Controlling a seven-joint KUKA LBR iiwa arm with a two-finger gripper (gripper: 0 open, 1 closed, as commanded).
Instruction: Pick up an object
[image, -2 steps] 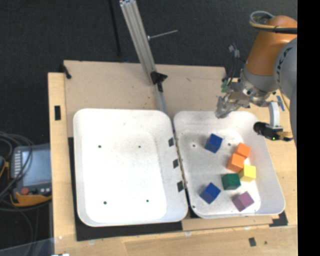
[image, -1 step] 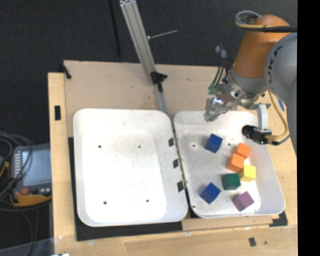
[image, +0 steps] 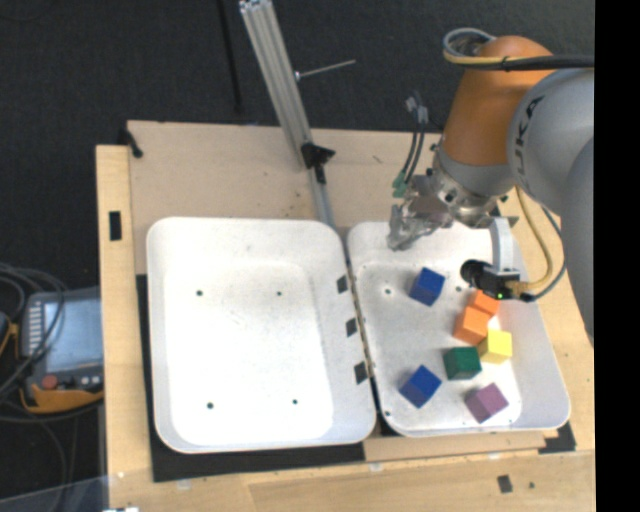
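The right bin (image: 530, 395) holds several small cubes: a blue cube (image: 427, 286) near its back, an orange cube (image: 474, 324), a yellow cube (image: 498, 345), a green cube (image: 462, 362), a second blue cube (image: 420, 385) and a purple cube (image: 487, 401). My gripper (image: 402, 234) hangs over the right bin's back left corner, above and left of the nearer blue cube, not touching any cube. Nothing shows between its fingers.
The left bin (image: 250, 330) lies beside the right one, with a dark divider strip between them. A slanted metal pole (image: 285, 95) rises behind the bins. The arm's orange band (image: 490, 90) and grey body crowd the right bin's back right.
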